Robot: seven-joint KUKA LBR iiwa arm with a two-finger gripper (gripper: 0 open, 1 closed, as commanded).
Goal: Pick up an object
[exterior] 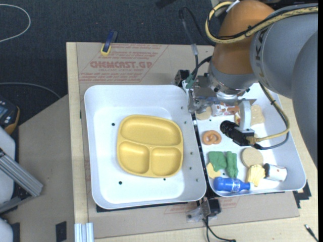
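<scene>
My gripper [198, 105] hangs low over the far left corner of the right bin [295, 160], close to the wall between the two bins. A small tan piece [204, 114] lies right under it, partly hidden. Nearer the front of that bin lie a brown pretzel [210, 137], a green leafy toy [223, 161], a blue bottle [230, 185], a round tan cracker [251, 158] and a yellow and white toy [265, 173]. A pale tan slice [257, 115] sits behind the wrist.
The left bin [101, 115] holds a yellow divided plate [149, 145]. The arm's grey and orange body [242, 29] covers the far part of the right bin. Brown cardboard [126, 64] lies behind the bins, with a small blue and yellow clip [108, 43] on it.
</scene>
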